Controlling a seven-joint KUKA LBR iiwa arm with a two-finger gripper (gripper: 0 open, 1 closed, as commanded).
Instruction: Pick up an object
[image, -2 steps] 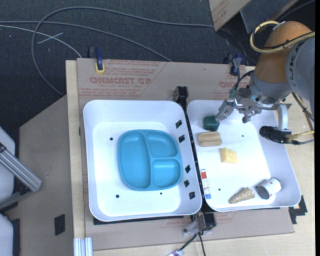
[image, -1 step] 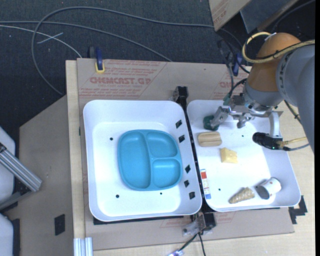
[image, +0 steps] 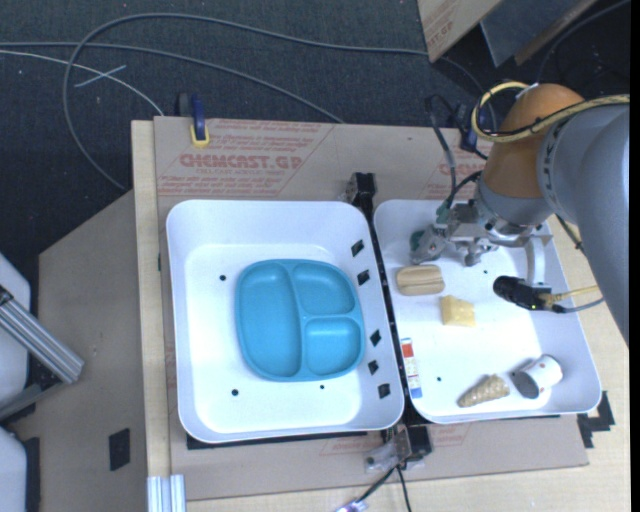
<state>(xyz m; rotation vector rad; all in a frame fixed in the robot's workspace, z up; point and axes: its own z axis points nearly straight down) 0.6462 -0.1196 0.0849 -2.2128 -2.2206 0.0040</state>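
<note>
My gripper (image: 443, 243) hangs over the back left part of the right bin (image: 570, 330), just above and behind a tan bread-roll-shaped object (image: 419, 280). It holds nothing that I can see. A pale yellow wedge (image: 459, 311) lies in the middle of that bin. Near the front edge lie a tan ridged cone (image: 484, 390) and a small white cup with a dark opening (image: 537, 376). The left bin (image: 200, 380) holds a blue divided plate (image: 299, 318).
A raised divider with black clips (image: 372, 290) separates the two bins. The grey arm with its orange band (image: 530, 150) comes in over the right bin's back right corner. A cardboard sheet (image: 250, 150) lies under both bins.
</note>
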